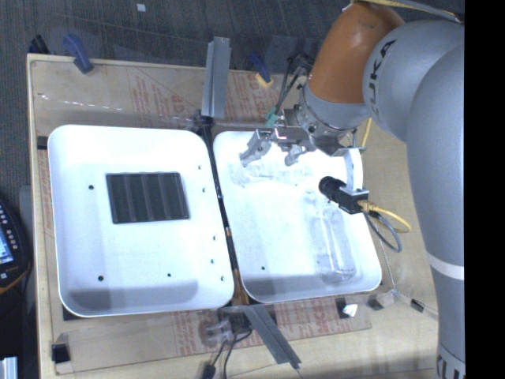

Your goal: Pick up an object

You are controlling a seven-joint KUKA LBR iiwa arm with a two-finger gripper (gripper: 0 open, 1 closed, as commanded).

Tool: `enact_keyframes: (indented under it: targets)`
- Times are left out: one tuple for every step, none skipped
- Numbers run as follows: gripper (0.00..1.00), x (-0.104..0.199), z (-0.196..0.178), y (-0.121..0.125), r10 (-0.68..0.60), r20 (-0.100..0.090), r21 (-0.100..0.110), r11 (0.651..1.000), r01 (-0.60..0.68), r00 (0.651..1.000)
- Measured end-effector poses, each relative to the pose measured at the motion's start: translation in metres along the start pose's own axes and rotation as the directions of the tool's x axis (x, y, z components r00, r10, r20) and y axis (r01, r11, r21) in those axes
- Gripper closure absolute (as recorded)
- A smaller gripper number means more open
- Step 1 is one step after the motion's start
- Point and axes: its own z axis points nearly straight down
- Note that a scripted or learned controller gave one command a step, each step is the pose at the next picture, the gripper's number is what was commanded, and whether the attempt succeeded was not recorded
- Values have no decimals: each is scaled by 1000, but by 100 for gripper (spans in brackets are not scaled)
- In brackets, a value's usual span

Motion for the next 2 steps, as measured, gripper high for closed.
enact_keyframes:
  targets:
    - [0,-56,91,17,-44,1,0,999,44,999]
    - [0,-111,88,46,190,1,-5,982,-190,982]
